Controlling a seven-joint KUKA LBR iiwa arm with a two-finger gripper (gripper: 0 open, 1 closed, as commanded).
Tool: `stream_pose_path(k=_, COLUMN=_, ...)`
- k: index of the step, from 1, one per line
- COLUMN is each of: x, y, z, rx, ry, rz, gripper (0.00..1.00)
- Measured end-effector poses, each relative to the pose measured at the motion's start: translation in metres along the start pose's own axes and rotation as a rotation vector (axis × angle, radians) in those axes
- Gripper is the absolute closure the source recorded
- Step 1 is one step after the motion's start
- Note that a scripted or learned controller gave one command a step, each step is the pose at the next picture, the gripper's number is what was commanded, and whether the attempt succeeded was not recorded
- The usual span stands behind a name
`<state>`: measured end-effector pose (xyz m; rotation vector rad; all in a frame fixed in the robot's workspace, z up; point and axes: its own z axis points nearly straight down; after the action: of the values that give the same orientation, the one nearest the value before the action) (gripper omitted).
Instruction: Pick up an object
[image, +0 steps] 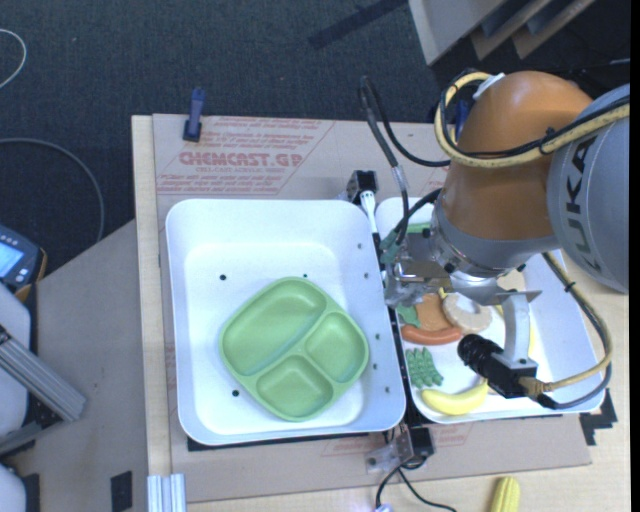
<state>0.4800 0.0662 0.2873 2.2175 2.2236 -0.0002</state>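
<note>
The arm (520, 170) is hanging low over the right bin (570, 330), its wrist covering the jaws, so whether they are wide, narrow or holding anything cannot be told. Below the wrist, toy foods are lying in that bin: a banana (452, 400) at the near edge, a green leafy piece (424, 368) just beside it, and a red-orange piece (432, 330) nearer the wrist. A green tray (292, 346) is sitting in the left bin (200, 240) on the tabletop (150, 180).
</note>
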Motion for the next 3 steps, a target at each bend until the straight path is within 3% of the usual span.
stream_pose_path(k=1, x=0.000, y=0.000, z=-0.010, rx=-0.001, ry=-0.001, rz=-0.001, gripper=1.00)
stream_pose_path(k=2, x=-0.029, y=0.000, z=-0.121, rx=-0.014, ry=0.002, rz=0.004, gripper=1.00)
stream_pose_path(k=3, x=-0.053, y=0.061, z=0.006, rx=0.006, ry=0.000, rz=0.006, gripper=1.00)
